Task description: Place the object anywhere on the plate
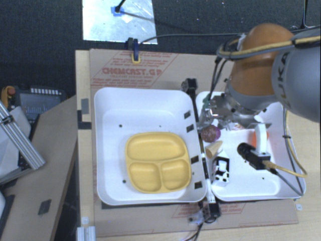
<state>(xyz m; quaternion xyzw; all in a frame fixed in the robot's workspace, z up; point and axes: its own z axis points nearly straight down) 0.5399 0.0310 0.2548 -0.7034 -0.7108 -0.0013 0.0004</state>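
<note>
A yellow plate [157,161] with three compartments lies in the left bin [111,114], and nothing rests on it. My gripper [213,115] hangs over the back left part of the right bin [251,187], mostly hidden under the wrist. Just below it, near the bin's left wall, lies a small round purple object [211,133]. In front of that sits a pale beige wedge [214,148], and closer still a black-and-white patterned object [222,168]. I see nothing held between the fingers.
A small orange thing [253,139] shows in the right bin beside the wrist bracket. The divider between the bins carries black clips [193,159]. A foil sheet [119,14] lies on the dark floor behind the bench.
</note>
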